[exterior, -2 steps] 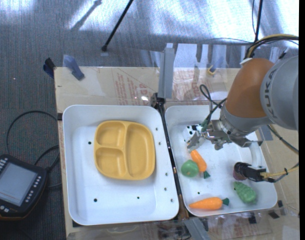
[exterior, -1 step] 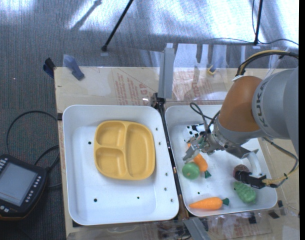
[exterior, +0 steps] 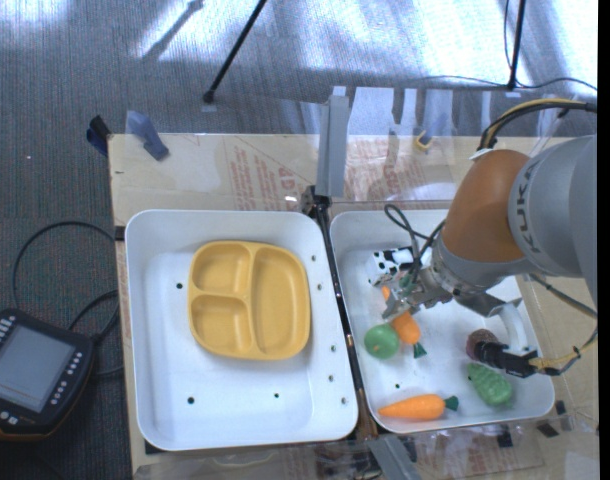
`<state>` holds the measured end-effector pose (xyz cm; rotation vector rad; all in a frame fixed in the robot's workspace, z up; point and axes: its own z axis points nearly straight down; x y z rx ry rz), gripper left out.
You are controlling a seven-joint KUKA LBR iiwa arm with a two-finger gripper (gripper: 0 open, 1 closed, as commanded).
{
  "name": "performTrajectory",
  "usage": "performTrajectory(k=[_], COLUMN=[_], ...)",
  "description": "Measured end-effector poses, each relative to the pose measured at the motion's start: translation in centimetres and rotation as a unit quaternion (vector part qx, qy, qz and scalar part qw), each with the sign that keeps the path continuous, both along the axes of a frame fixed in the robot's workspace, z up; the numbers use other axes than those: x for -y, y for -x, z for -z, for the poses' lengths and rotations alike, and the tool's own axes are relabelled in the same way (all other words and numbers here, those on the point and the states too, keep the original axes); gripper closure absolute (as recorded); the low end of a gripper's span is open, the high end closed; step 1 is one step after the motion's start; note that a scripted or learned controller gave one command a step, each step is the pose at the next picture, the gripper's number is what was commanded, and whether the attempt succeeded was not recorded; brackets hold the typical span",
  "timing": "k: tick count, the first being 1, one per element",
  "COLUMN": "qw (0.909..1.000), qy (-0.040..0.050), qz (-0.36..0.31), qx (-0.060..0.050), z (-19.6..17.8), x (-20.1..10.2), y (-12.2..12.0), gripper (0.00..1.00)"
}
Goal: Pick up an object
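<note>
My gripper (exterior: pixel 406 301) is low in the right bin (exterior: pixel 357 236), hanging from the grey and orange arm that comes in from the right. Directly below it in the image lies a small orange carrot (exterior: pixel 407 329), touching or almost touching the gripper's tip. A green apple (exterior: pixel 382 341) sits just left of that carrot. A black-and-white cow toy (exterior: pixel 389 263) lies behind the gripper, towards the bin's far left. A larger carrot (exterior: pixel 417 407) rests along the front wall. A green toy (exterior: pixel 490 384) and a brown round piece (exterior: pixel 481 345) lie at the right.
The left bin (exterior: pixel 155 368) holds a yellow divided plate (exterior: pixel 250 299). A handheld control pendant (exterior: pixel 30 368) lies on the floor at the left. A tripod leg and a clear panel stand behind the bins.
</note>
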<state>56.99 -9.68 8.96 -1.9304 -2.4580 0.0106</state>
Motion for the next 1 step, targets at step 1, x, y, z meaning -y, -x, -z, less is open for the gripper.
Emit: performTrajectory(k=[1], qw=[0.9972], qy=[0.0022], qz=[0.074], qx=[0.008], z=[-9.82], x=[-5.26], y=[-5.53], gripper=[1.00])
